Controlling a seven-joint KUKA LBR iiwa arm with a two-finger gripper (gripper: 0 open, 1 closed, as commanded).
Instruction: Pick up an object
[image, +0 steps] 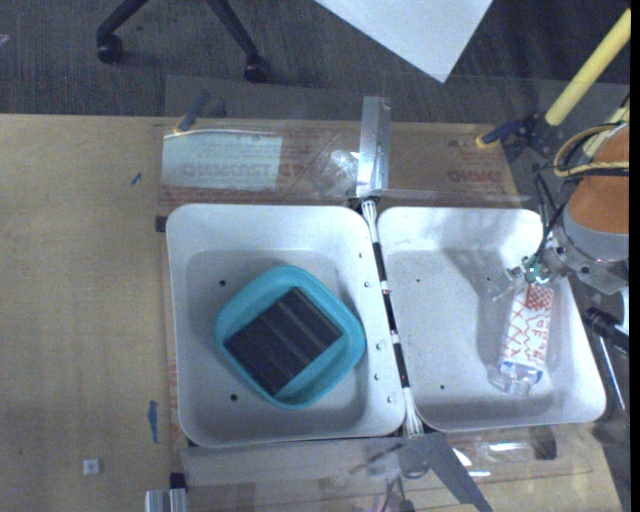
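Bottle (524, 340) in right bin (450, 400) | touching claw (528, 270) | claw state: unclear

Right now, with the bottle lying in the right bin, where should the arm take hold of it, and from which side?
Probably across the labelled middle of the plastic bottle, coming from above. It lies flat near the right bin's right wall, long axis front to back, so closing across its width looks feasible.
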